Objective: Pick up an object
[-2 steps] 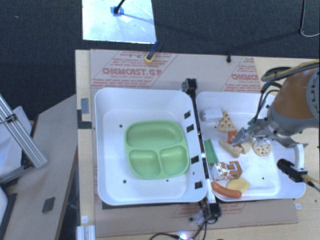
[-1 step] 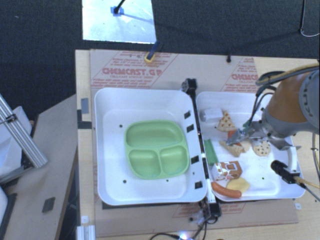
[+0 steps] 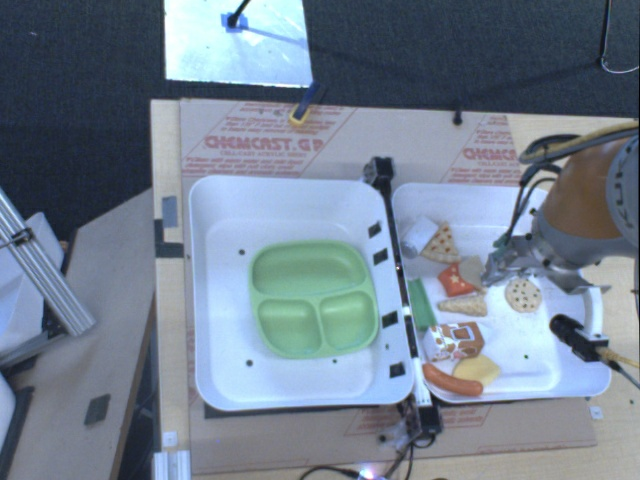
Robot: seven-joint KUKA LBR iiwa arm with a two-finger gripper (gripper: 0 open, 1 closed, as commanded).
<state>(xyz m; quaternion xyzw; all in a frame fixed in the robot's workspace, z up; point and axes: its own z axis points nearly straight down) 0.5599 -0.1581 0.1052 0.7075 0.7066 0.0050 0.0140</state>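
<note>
The right bin (image 3: 530, 366) holds several toy foods: a cookie (image 3: 522, 295), a red piece (image 3: 457, 280), a tan wedge (image 3: 463, 307), a pizza slice (image 3: 441, 244), a white piece (image 3: 418, 234), a green strip (image 3: 420, 303), a printed box (image 3: 457, 341), a sausage (image 3: 452, 380) and a yellow piece (image 3: 480, 369). My gripper (image 3: 497, 270) is low in this bin. It sits between the red piece and the cookie, just up and left of the cookie. The arm's orange band hides the bin's right side.
The left bin (image 3: 215, 298) holds a green divided plate (image 3: 310, 298). A black divider (image 3: 392, 268) runs between the two bins. A black part (image 3: 575, 336) juts over the right bin's lower right corner. Cables hang near the arm at right.
</note>
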